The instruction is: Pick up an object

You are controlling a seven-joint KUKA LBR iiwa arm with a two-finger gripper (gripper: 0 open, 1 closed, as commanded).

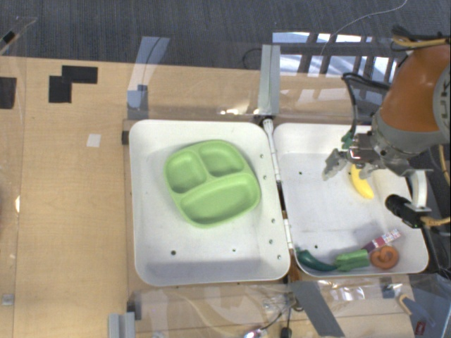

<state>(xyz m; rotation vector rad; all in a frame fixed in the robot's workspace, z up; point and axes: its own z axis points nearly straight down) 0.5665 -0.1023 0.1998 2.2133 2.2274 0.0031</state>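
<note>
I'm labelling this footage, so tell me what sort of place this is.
Probably a robotics lab's grasping test bench: two shallow white bins side by side, toy-like props such as a green divided plate and a banana, and a robot arm reaching over them.

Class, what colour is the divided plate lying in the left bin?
The divided plate is light green, seen plainly in the camera view.

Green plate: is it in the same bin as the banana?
No. The green plate lies in the left bin, while the banana lies in the right bin.
</note>
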